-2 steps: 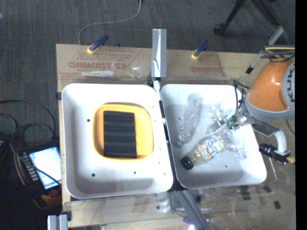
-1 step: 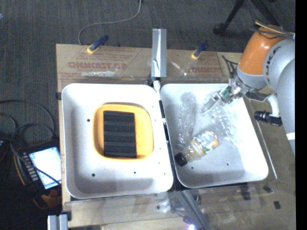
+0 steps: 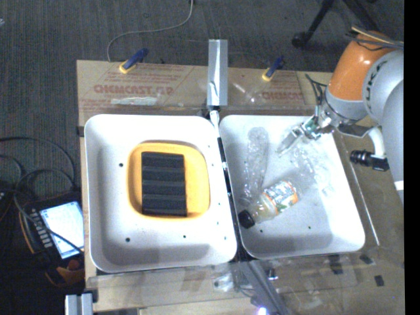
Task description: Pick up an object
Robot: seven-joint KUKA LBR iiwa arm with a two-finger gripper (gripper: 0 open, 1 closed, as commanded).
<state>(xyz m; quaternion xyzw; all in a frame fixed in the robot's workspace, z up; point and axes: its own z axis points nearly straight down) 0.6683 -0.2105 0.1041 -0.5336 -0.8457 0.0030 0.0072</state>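
Note:
In the right bin [image 3: 348, 231] lies a clear plastic bottle [image 3: 270, 202] with a black cap and an orange-and-white label, slanting toward the front left. A second clear, crumpled bottle [image 3: 254, 156] lies upright in the picture beside the bin's left wall. More clear plastic [image 3: 308, 159] glints at the back right. My gripper [image 3: 310, 129] hangs over the back right part of this bin, under the orange wrist band, close to the clear plastic. The left bin [image 3: 105, 176] holds a yellow sponge-like block with a black ridged top [image 3: 164, 182].
A metal post [image 3: 217, 71] stands at the back between the bins. Two blue-and-yellow clamps [image 3: 133, 60] [image 3: 273, 68] grip the cardboard behind them. Cables and a small screen [image 3: 56, 225] lie on the floor at the left.

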